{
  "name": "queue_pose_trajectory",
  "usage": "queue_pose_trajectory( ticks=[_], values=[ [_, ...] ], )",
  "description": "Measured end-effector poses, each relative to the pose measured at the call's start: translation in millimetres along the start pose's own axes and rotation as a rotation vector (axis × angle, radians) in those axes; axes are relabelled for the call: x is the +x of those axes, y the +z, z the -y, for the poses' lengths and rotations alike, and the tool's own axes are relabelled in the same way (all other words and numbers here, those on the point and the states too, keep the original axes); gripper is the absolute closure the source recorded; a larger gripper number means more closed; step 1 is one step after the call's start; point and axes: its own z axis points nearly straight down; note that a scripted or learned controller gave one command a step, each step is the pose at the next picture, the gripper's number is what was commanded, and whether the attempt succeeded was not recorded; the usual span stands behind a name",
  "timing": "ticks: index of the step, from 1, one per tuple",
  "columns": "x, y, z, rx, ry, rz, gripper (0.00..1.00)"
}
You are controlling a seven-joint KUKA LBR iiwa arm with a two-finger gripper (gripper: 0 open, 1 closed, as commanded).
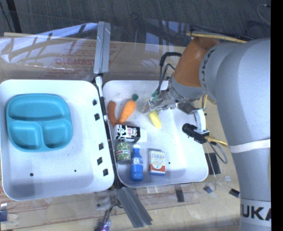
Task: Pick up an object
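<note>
My gripper hangs low in the right bin, near its back middle. Just below its tip lies a small yellow object, touching or nearly touching it. An orange carrot with a green top lies to the gripper's left. Beside the carrot, a darker orange-red piece rests against the bin's left wall. A black and white carton, a green can, a blue bottle and a small orange box sit along the front left of that bin.
The left bin holds a teal divided plate at its back left. A metal divider stands between the bins at the back. The grey arm covers the bench's right side. A black part juts over the right bin's right side.
</note>
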Motion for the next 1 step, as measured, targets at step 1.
queue_pose_trajectory(
  ticks=[1],
  values=[
    [-2.7, -97.0, 10.5, -0.001, 0.006, 0.0, 1.0]
  ],
)
